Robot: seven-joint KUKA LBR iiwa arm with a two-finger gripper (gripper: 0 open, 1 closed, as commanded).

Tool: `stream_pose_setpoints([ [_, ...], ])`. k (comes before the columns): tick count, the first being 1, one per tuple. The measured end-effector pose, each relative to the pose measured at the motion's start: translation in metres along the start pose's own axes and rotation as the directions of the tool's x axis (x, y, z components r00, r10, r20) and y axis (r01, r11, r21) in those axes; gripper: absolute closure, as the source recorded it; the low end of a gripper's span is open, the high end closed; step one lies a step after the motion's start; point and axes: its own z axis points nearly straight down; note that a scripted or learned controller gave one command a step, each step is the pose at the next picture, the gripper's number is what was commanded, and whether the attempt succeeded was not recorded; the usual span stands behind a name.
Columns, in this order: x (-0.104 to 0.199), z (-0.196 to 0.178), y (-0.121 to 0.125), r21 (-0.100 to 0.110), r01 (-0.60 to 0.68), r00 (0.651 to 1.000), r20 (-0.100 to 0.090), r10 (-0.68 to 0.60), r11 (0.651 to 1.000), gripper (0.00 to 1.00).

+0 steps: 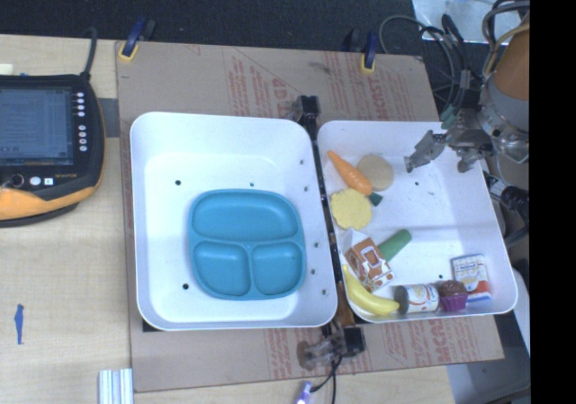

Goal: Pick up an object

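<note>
2 shallow white bins sit side by side on the bench. The left bin (153, 213) holds a blue plastic tray with 3 compartments (245, 243). The right bin (450, 213) holds the loose items: an orange toy carrot (349, 173) touching a tan round disc (375, 171), a yellow ridged round piece (350, 210), a green cylinder (393, 243), a small orange-and-white carton (368, 263), a yellow banana (367, 296), a small dark bottle (421, 298) and a white packet (471, 270). The grey two-finger gripper (441, 150) hangs over the right bin's far right corner, well apart from the items, holding nothing. I cannot tell how wide it is parted.
</note>
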Motion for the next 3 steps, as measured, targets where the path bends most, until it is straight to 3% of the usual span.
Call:
stream_pose_setpoints([
  [1,0.034,0.087,0.01,0.002,0.001,1.0,0.001,-0.001,1.0,0.0],
  [2,0.058,0.127,0.034,0.0,0.001,1.0,0.002,-0.001,1.0,0.0],
  [3,0.053,0.14,0.039,-0.002,0.001,1.0,0.003,-0.001,1.0,0.0],
])
